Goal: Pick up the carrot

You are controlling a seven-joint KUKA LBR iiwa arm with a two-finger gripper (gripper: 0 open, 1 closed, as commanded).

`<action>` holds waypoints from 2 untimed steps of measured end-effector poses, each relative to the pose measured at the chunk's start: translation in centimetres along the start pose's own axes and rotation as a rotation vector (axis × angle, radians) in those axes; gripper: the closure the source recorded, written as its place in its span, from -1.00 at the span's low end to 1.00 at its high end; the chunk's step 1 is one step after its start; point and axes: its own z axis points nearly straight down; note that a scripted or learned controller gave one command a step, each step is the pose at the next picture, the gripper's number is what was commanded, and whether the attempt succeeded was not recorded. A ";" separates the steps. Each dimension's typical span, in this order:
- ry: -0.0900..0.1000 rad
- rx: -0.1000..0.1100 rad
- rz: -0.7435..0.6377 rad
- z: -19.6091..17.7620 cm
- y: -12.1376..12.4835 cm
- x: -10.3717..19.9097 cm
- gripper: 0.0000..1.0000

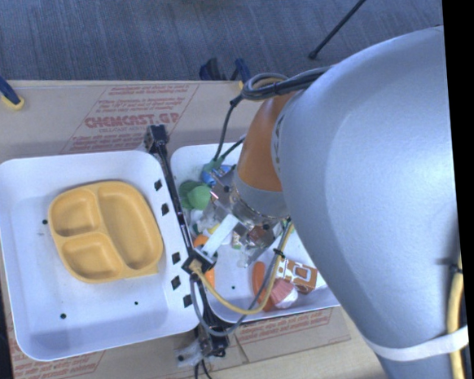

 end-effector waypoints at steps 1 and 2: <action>-0.001 0.001 0.391 0.0 -1.1 2.1 -1.00; 0.000 0.002 0.340 1.5 6.5 -7.5 -1.00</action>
